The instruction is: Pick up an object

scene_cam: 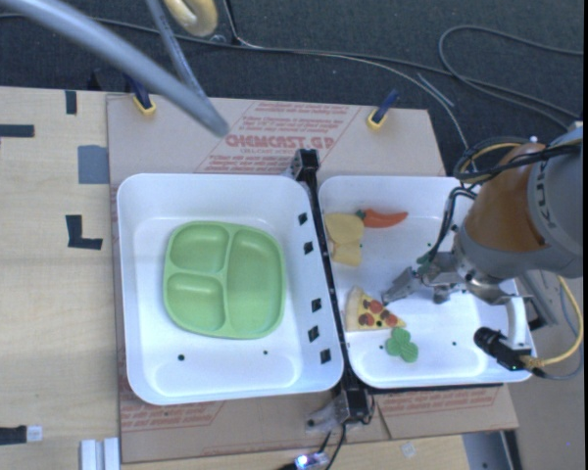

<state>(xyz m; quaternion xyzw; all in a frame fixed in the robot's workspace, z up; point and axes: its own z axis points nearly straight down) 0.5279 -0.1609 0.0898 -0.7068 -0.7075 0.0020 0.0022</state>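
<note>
Camera view, L to R as I see it: left bin (137,262) w/ green divided plate (223,279) at frame centre-left. Right bin (441,365) has a yellow piece (344,235) and orange carrot (382,218) near its top, pizza slice (370,312) and green broccoli bit (403,345) lower down. Gripper (404,286) sits low in right bin, just right of the pizza slice; can't tell how its fingers are set. Arm (514,218) at frame right.
</note>
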